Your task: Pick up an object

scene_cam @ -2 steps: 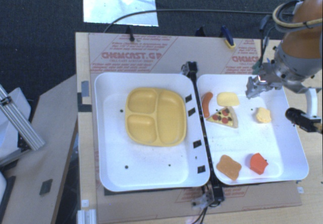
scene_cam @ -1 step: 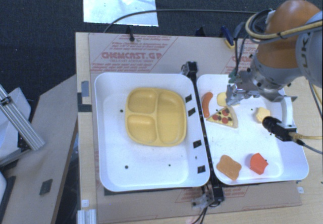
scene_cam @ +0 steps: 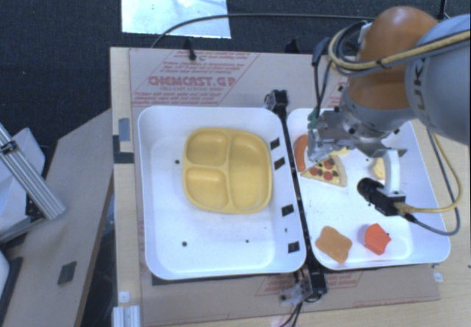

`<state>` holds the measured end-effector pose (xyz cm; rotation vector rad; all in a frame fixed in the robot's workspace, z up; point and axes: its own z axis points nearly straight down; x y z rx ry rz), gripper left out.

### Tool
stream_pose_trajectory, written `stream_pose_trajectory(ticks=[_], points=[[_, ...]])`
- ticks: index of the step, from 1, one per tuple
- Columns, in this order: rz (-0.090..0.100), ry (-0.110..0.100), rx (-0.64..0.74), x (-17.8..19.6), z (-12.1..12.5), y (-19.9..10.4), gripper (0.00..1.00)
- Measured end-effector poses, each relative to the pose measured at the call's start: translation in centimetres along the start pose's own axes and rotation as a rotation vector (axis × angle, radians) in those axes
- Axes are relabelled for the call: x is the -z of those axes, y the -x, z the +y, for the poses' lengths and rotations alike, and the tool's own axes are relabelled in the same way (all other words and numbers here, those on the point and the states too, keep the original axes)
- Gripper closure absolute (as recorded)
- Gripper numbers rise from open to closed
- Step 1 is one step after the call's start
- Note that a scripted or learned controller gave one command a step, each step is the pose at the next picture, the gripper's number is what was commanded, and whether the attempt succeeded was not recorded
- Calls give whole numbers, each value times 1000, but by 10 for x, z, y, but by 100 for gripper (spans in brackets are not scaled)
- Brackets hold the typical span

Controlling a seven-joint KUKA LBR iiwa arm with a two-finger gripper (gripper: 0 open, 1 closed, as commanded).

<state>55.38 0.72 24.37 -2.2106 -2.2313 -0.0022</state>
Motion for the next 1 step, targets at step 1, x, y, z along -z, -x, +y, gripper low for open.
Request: stream_pose_trajectory(ticks=[1], points=[[0,-1,1,-19,2,-53,100]])
